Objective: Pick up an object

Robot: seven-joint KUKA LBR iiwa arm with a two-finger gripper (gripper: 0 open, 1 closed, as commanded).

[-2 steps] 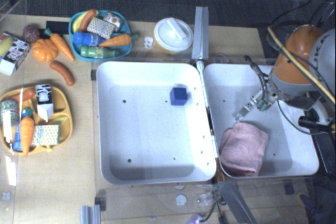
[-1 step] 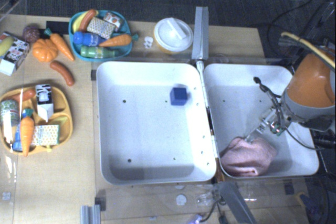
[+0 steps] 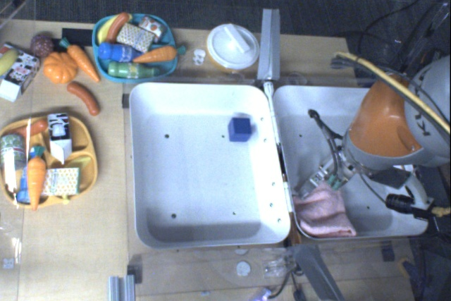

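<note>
Low in the right-hand shallow white plastic bin (image 3: 366,99), the end effector (image 3: 318,182) sits just above the near-left corner, right at the upper edge of a crumpled pink cloth (image 3: 324,213). Whether it is spread or closed, and whether any cloth is caught in it, I cannot tell from the camera view; the metal parts blur together. This looks like the approach or grasp step. Next comes a firm pinch on a raised fold, then a straight lift clear of the bin wall. That cloth is soft, rumpled and bunched into the corner, so it should yield and may slip. A small blue cube (image 3: 240,128) lies well apart in the left-hand white bin (image 3: 176,222).
</note>
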